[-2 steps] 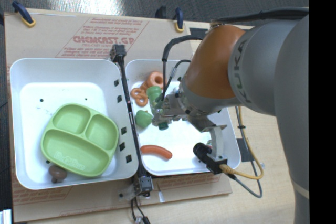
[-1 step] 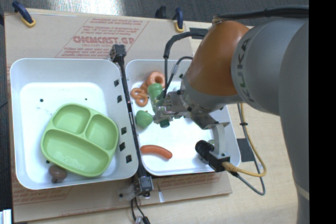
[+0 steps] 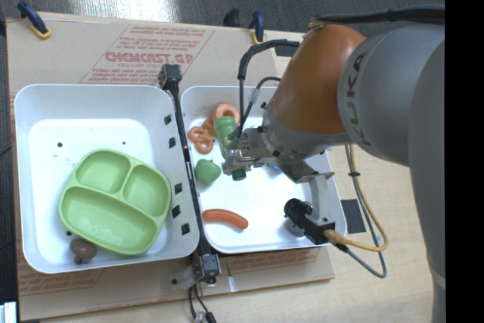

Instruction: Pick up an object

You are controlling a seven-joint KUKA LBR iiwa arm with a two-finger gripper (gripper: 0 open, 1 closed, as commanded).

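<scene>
- Toy food lies in the right bin: a green piece, a pretzel, an orange ring and a sausage.
- I see the claw low over that bin, just right of the green piece; whether it is spread or pinching, I cannot tell.
- My left bin holds a green divided plate and a brown lump beside it.

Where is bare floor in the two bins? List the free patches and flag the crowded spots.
Left white bin: bare floor along the top, above the light green divided plate; the small brown lump fills the bottom corner. Right white bin: free patch between the orange sausage-shaped toy and the arm. Crowded at the top left: orange pretzel-shaped toy, green rounded toy, pincer.
</scene>
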